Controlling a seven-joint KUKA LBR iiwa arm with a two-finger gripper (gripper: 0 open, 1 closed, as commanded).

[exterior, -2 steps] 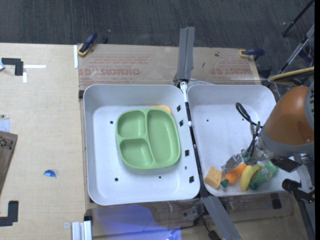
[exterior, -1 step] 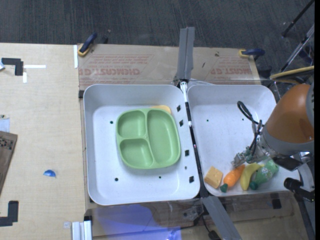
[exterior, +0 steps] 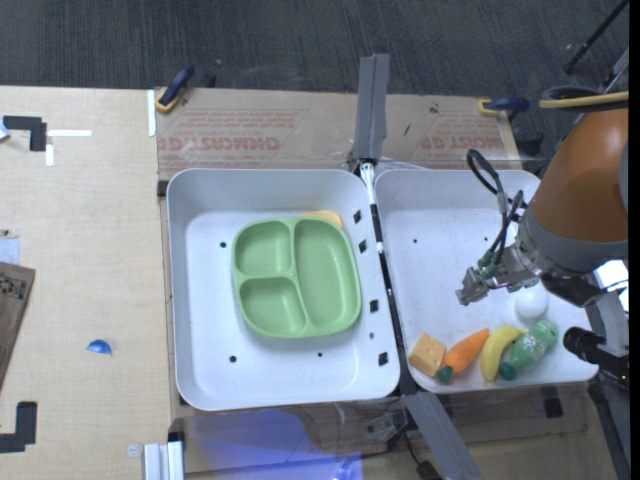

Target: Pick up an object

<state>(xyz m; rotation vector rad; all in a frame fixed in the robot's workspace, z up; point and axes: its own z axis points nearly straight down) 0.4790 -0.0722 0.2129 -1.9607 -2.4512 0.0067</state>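
Observation:
In the right bin (exterior: 430, 228), several items lie along the front edge: a yellow-orange cheese block (exterior: 427, 353), a carrot (exterior: 464, 352), a banana (exterior: 497, 351), a green bottle (exterior: 530, 346) and a white ball (exterior: 531, 306). My gripper (exterior: 478, 288) hangs over the right bin's middle right, just above and left of the white ball, with no object seen between its fingers. The arm's orange band (exterior: 592, 178) is above it.
The left bin (exterior: 200, 268) holds a green divided plate (exterior: 297, 276) with a yellow item (exterior: 325, 215) peeking out behind it. A grey divider (exterior: 372, 108) stands between the bins at the back. Cardboard lies behind the bins.

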